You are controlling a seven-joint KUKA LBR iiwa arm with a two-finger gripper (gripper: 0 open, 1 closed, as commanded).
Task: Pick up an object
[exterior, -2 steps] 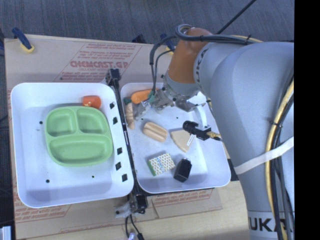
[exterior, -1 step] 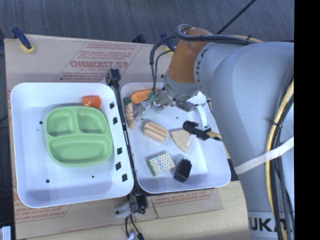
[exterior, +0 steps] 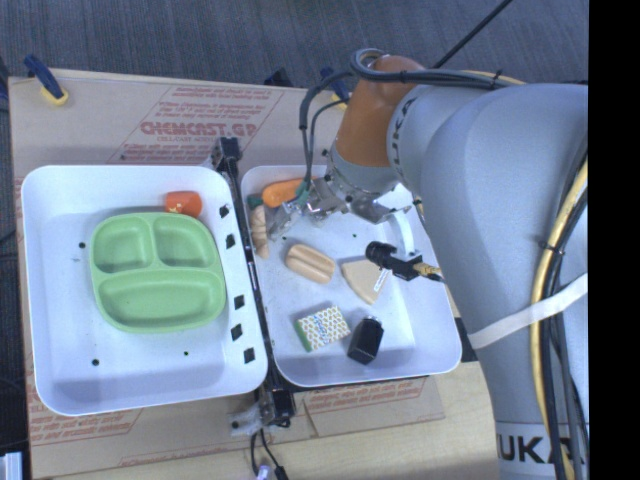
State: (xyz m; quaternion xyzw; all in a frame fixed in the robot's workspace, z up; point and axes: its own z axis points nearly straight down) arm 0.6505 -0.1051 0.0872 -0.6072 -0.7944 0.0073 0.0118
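Grey carpet floor (exterior: pixel 150 18) lies behind a bench (exterior: pixel 440 418) covered by a printed cardboard sheet (exterior: pixel 110 108), on which two white bins sit edge to edge. The arm (exterior: pixel 480 188) reaches in over the right bin (exterior: pixel 410 313), and its gripper (exterior: pixel 295 206) hangs low at that bin's far left corner. We cannot tell whether the jaws are spread or pressed together, because the wrist hides them from above. We see nothing gripped. Just beyond the jaws, against the far wall, lies an orange carrot-shaped piece (exterior: pixel 283 190). We judge it the likeliest target, since it is the nearest thing. Just to the side of the jaws, along the wall shared by the bins, lies a pale knobbly piece (exterior: pixel 260 230). Both are crowded by walls, which leaves little room to close around either. Nearer the camera than the jaws, and more in the open, are a tan bun-shaped piece (exterior: pixel 309 262) and a pale wedge (exterior: pixel 360 280). Well apart, towards the near wall, are a patterned block (exterior: pixel 322 328) and a black block (exterior: pixel 365 340). Across the divider, the left bin (exterior: pixel 40 298) holds a green divided plate (exterior: pixel 157 273) and a small orange-red piece (exterior: pixel 182 204), all well away from the jaws. By our reading, the pick is not yet made.
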